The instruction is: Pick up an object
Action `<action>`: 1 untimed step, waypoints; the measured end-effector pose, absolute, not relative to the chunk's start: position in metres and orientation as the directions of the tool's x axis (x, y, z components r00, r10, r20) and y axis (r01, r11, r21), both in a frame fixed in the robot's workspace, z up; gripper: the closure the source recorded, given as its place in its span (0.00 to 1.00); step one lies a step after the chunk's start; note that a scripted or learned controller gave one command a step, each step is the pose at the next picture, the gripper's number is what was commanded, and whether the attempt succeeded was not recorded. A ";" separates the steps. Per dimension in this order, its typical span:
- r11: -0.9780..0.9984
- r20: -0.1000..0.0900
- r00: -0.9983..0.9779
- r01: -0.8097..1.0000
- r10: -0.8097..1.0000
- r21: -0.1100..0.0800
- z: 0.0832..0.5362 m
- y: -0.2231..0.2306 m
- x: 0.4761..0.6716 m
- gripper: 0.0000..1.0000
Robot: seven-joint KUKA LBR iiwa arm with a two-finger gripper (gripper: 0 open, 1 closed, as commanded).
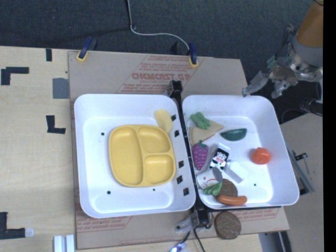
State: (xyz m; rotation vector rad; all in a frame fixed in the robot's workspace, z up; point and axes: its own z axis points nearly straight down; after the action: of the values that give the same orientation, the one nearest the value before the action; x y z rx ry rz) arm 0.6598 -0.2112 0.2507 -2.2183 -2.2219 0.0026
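Claw (261,84) of the grey arm hangs above the bench just past the far right corner of the right bin (278,119), its two fingers spread apart and holding nothing. One fingertip (248,91) points out to the claw's left, close over the bin's far rim; the other sits nearer the wrist, under the orange band (311,22).

Every object lies nearer the camera than the claw. Closest to it, inside the right bin, is a dark green wedge (233,134), just below and slightly left of the claw. Farther below, almost straight under it, a red tomato (261,155) rests near the bin's right wall. Left of the wedge lie a tan triangular slice (206,133) with a green leafy piece (199,120) touching its top, and below those a purple grape bunch (199,155). Beside the grapes sit a small black-and-white item (220,158) and a white and grey block (234,172). Well below the claw, at the bin's near edge, a brown round patty (228,188) touches a green sprig (211,189) and an orange sausage (232,199).

Far to the claw's left, the left bin (86,140) holds a yellow divided plate (142,155), with a pale yellow piece (164,120) just beyond its far right corner. A brown disc (228,224) lies on the cardboard (152,75) outside the right bin's near rim.
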 end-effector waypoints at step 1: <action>-0.001 0.005 0.001 1.000 1.000 -0.017 0.160 -0.184 0.583 0.00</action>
State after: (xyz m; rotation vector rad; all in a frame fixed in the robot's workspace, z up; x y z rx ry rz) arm 0.5825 -0.1837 0.1603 -2.2119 -2.2090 0.0130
